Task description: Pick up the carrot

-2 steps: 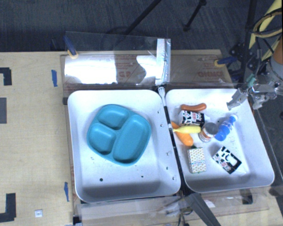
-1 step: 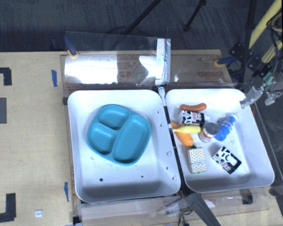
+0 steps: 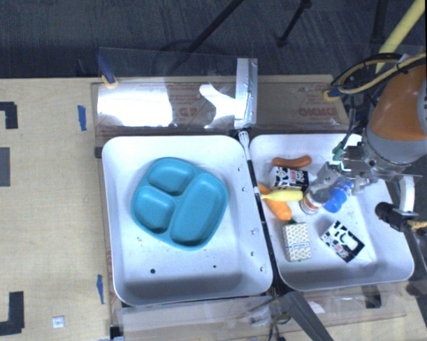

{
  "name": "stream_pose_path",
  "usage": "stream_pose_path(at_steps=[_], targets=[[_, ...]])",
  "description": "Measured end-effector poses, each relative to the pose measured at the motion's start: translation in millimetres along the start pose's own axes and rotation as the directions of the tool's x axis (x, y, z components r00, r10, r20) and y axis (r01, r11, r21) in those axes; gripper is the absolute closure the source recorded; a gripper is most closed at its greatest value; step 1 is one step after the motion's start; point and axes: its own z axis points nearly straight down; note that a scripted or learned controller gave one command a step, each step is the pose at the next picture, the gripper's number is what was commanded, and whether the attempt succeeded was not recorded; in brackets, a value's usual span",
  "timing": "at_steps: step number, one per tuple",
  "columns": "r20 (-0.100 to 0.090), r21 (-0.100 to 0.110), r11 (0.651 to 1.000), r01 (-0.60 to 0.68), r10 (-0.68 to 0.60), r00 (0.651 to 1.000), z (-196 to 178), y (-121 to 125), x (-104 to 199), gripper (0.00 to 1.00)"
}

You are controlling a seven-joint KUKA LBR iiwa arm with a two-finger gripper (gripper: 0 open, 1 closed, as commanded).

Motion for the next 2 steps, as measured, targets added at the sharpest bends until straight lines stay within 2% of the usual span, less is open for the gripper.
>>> stream_pose_path(at_steps=[1,2], targets=[[0.001,-0.001,0.992,-0.127,0.127,0.992,-18.6,-12.1,67.9,0.00],[0.001,0.001,1.000,-0.018,0.018,1.000,-18.1,-63.4,105.3,0.00]])
